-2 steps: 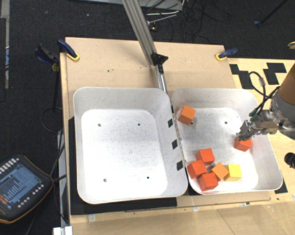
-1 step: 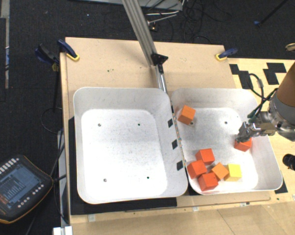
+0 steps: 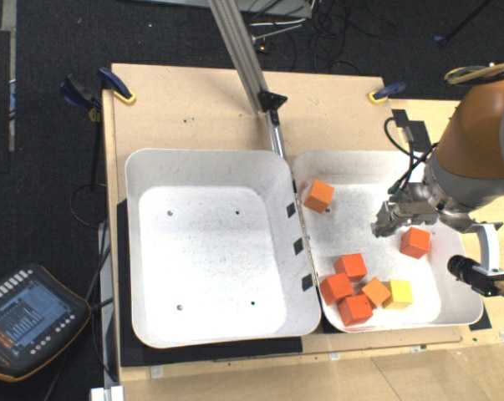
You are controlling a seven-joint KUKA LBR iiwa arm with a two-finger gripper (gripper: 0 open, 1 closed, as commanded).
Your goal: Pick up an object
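Six blocks sit in the right bin [image 3: 452,312]; none lifted, so the pick is all to do. Nearest candidate: red-orange block [image 3: 415,242], just right of the gripper [image 3: 389,224], which hangs low over the bin floor w/ nothing visibly in it. Can't tell how far open. Cluster [image 3: 358,291] lies nearer the front wall; lone orange block [image 3: 319,196] by the left bin [image 3: 151,174].

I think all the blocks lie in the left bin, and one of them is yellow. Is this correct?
Not quite. The camera view shows the blocks in the right bin, not the left bin. One of them, the yellow block, is indeed yellow.
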